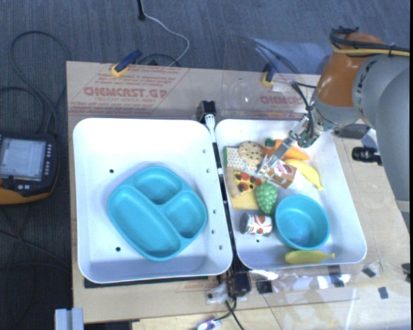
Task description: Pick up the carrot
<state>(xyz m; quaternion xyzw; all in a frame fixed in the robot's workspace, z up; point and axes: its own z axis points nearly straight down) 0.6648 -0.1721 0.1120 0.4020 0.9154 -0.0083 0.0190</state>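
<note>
Camera view: right bin (351, 212) holds carrot (294, 152), blue bowl (301, 221).

Bright even overhead light, soft shadows, slightly soft focus throughout.

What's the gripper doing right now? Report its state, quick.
Gripper: low in the right bin over the toy food pile, beside the carrot; open or closed cannot be told, and no grasp is visible.
</note>
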